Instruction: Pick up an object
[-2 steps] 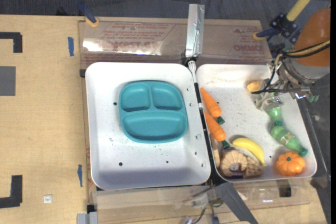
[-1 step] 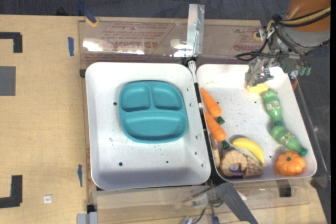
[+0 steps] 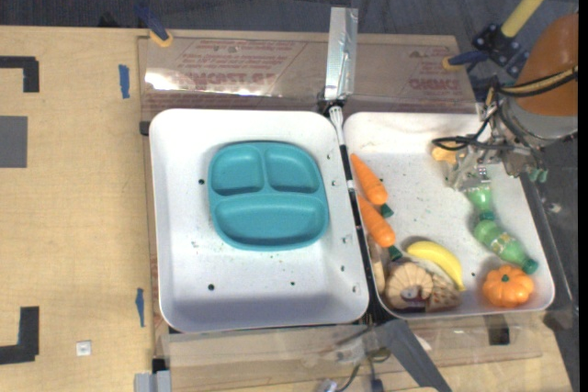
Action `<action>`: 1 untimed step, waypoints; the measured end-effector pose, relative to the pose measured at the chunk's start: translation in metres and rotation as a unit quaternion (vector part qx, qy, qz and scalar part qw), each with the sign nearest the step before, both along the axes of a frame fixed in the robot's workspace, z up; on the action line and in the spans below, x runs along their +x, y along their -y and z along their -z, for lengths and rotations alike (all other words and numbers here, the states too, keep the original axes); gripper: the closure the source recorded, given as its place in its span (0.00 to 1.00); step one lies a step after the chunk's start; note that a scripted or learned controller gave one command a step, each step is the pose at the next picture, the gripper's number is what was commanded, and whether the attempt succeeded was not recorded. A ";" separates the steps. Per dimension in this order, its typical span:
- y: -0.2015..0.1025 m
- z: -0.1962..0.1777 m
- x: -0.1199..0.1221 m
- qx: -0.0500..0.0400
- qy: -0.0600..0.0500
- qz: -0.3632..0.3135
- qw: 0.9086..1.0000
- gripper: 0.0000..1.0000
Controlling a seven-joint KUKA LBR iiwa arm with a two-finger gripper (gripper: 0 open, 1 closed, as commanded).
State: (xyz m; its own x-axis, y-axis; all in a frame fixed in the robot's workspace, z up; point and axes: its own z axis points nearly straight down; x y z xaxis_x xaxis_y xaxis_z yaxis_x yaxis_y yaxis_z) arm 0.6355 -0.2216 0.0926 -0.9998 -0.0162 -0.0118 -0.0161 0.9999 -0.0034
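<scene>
So the arm's tool (image 3: 480, 168) is down in the right bin (image 3: 418, 138), up near its far right corner, sitting just above a green bottle (image 3: 497, 234) that lies along the right wall. There's a tangle of cables and metal around the tip, so I honestly can't tell how the tool is set or whether anything is in it. Nothing looks lifted as far as I can see. The rest of the stuff is all lying on the bin floor: two carrots (image 3: 371, 197) along the left wall, a banana (image 3: 438, 259) near the front, a little pumpkin (image 3: 507, 285) in the front right corner, and some brownish round thing (image 3: 415, 285) next to the banana. The left bin (image 3: 184, 271) just has a teal divided plate (image 3: 267, 195) in it. My read: the pick hasn't happened yet, so the grab and lift are both left to do, probably on that bottle.
</scene>
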 end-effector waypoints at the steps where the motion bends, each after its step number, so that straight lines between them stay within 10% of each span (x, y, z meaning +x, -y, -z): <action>1: 0.000 0.005 0.034 -0.001 0.000 -0.173 0.985 1.00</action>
State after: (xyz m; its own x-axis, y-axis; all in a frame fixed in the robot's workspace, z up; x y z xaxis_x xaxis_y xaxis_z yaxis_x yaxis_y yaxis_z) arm 0.6696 -0.2219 0.0881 -0.9347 -0.3553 -0.0109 -0.3553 0.9347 -0.0045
